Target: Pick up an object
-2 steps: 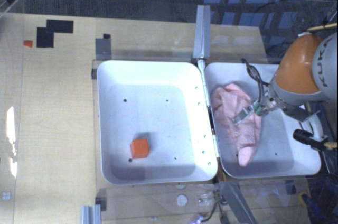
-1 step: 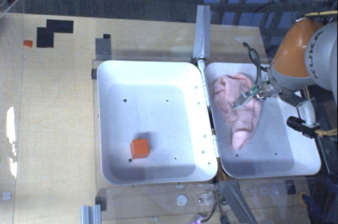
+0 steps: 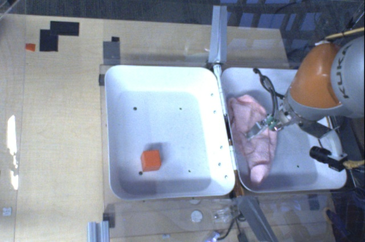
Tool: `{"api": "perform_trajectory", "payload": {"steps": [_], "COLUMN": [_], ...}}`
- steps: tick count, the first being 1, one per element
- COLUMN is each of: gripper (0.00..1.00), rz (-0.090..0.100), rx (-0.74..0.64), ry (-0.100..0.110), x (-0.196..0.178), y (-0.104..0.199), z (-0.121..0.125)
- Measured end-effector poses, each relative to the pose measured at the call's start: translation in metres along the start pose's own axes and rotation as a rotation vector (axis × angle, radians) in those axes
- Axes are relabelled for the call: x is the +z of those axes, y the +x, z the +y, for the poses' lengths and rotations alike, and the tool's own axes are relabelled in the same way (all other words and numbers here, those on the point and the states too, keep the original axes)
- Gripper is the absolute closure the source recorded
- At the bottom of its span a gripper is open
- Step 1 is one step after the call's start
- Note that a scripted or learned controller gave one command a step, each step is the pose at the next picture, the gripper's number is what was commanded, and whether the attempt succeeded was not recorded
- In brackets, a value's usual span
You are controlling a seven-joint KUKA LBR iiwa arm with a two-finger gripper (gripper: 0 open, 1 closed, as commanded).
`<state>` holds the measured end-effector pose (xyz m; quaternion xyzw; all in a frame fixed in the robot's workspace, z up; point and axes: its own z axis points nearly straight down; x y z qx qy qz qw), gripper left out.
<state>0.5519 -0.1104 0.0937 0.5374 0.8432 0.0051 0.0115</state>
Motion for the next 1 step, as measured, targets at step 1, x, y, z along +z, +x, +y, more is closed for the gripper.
{"api": "perform_trajectory", "payload": {"steps": [1], "gripper": [0.00], "rz": [0.003], "rx": [0.154], "ry": [0.005], "x": [0.0012], "y": [-0.0060], "z": [0.0279]}}
